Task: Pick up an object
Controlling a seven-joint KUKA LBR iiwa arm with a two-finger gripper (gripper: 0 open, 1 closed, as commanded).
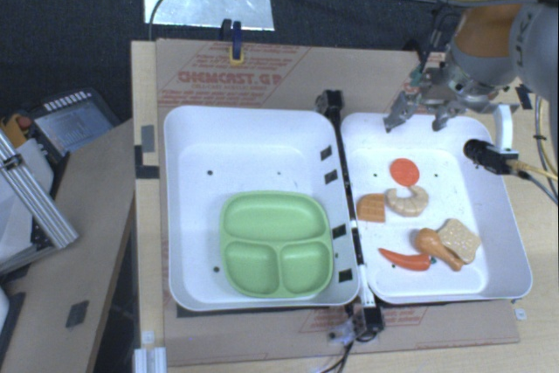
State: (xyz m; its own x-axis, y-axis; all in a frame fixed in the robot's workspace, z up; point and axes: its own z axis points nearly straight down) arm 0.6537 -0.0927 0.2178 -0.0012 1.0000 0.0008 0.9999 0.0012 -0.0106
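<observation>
Arm [502, 9]: grey with an orange band, reaching in from the right over the far right corner of the surface
Claw [414, 120]: above the far edge of the right bin, its two fingers spread wide with nothing between them (one fingertip [390, 123] points down at the bin's far rim, the other sits further right)
Left bin [188, 144]: white, shallow, on the left half of the surface
Tray [276, 244]: green, three compartments, lying flat in the near part of the left bin, close to its near rim
Right bin [498, 214]: white, touching the left bin along a shared middle edge
Red disc [403, 170]: flat in the middle of the right bin, nearest of the things to the claw but well apart from it
Pale ring [407, 202]: just nearer than the red disc, touching or almost touching it
Orange wedge [371, 208]: just beside the pale ring, toward the middle edge
Red pepper [404, 259]: long and thin, lying toward the near edge of the right bin
Brown piece [435, 245]: beside the pepper's right end
Cracker [459, 238]: tan, square, leaning on the brown piece, toward the near right corner of the bin
</observation>
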